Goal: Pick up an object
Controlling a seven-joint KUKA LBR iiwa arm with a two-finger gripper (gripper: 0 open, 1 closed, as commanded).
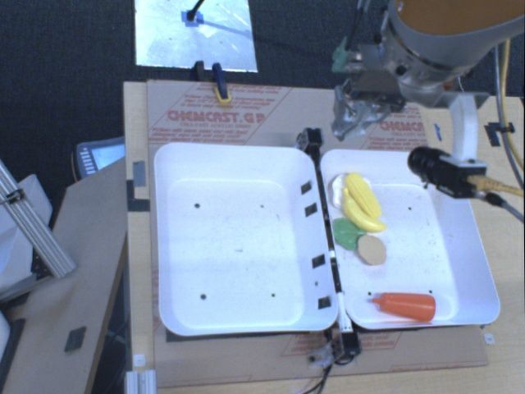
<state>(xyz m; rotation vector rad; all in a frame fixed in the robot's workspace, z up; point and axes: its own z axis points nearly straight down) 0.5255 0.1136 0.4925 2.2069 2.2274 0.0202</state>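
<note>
- Here, the hand [357, 123] hangs over the far rim of the right bin [459, 245], above the printed brown sheet [246, 109] that covers the surface.
- Whether the hand is open or closed cannot be told: its lower end is a blur of grey metal against the sheet.
- The yellow banana [363, 202] is the thing nearest the hand. It lies in the far left part of the right bin, apart from the hand and closer to the camera.
- A small white thing [336, 190] touches the banana's left side, close to the seam between the bins. Its shape is hard to make out.
- A flat green thing [346, 233] lies just beyond the banana's near end, and a round tan piece [372, 250] sits against it, overlapping its edge. What either one is cannot be told.
- An orange carrot-like thing [406, 304] lies on its side near the front wall of the right bin, well apart from the cluster and farthest from the hand.
- The left bin [238, 236] stands beside the right one, the two meeting along a seam with dark clips.
- The grey arm [447, 23] is cut off by the top edge of the view.
</note>
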